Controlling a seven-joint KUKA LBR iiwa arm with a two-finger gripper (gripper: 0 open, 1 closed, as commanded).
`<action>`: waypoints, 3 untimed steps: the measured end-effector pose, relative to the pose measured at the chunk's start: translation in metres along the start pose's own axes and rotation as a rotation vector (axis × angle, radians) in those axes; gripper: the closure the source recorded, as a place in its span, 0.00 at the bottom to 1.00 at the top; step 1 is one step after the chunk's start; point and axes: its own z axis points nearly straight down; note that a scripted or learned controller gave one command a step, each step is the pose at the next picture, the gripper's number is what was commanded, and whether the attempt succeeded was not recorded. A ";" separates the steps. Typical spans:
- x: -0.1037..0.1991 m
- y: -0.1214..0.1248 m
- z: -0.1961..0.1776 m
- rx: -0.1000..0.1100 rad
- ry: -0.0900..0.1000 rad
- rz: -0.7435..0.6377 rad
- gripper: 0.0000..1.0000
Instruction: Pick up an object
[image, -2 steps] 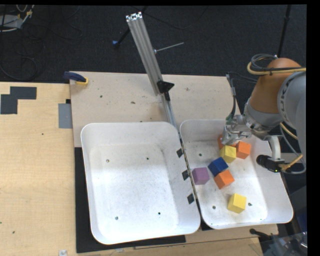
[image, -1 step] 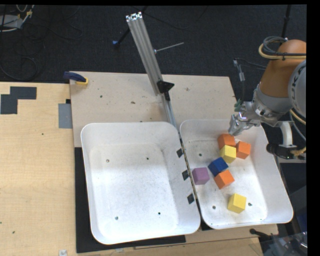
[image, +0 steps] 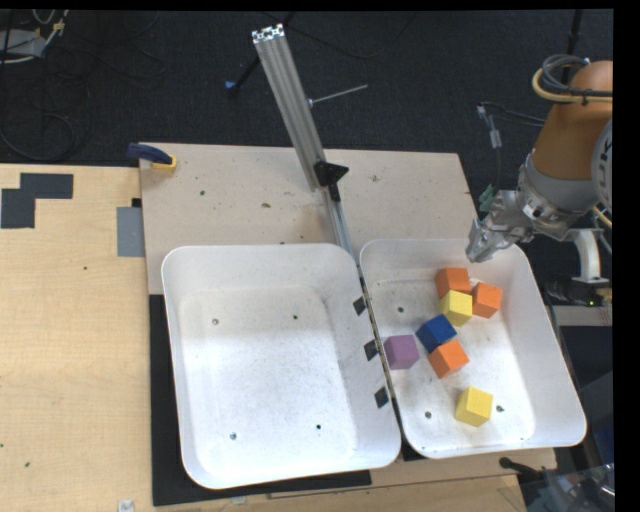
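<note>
My gripper (image: 482, 247) hangs over the far right corner of the right bin (image: 560, 370), above and just behind the cluster of blocks. Nothing shows between its fingers. In the right bin lie an orange block (image: 452, 280), a yellow block (image: 459, 305) and another orange block (image: 487, 299) close together. Below them sit a blue block (image: 436, 332), an orange block (image: 449, 357) and a purple block (image: 402, 351). A second yellow block (image: 474, 406) lies alone near the front.
The left bin (image: 190, 300) stands beside the right one, joined by black clips along the shared rim. A slanted aluminium post (image: 296, 110) rises behind the bins. A small blue and yellow clamp (image: 152, 156) sits at the board's far left corner.
</note>
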 end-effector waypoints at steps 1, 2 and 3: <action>0.055 -0.019 0.006 0.007 0.003 -0.003 1.00; 0.103 -0.035 0.013 0.008 0.003 -0.002 1.00; 0.161 -0.054 0.000 0.007 0.004 -0.004 1.00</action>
